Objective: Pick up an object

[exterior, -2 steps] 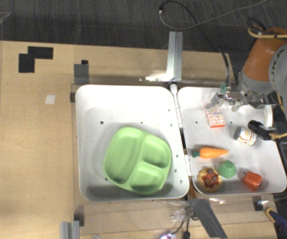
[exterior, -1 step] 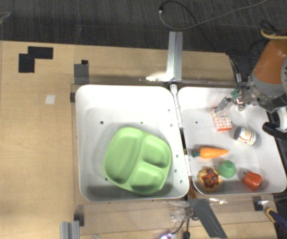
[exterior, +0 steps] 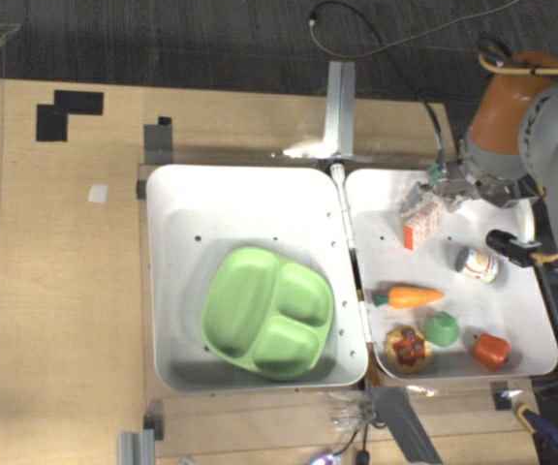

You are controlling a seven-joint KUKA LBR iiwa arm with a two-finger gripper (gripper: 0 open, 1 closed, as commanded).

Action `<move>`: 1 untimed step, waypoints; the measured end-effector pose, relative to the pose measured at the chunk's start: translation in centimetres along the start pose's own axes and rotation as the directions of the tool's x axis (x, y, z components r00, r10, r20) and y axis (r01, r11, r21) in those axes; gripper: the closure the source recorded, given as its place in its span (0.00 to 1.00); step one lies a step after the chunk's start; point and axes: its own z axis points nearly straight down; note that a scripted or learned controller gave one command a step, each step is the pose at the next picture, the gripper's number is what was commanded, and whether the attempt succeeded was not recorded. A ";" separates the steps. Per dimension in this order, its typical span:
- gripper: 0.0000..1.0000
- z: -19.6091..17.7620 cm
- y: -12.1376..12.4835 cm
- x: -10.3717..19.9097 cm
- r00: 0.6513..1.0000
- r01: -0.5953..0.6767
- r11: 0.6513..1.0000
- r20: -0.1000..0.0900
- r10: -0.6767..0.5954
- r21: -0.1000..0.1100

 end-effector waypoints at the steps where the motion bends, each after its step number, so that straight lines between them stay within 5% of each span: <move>1: 0.00 0.2 -3.0 3.0 0.994 -0.113 0.994 -0.004 0.113 0.005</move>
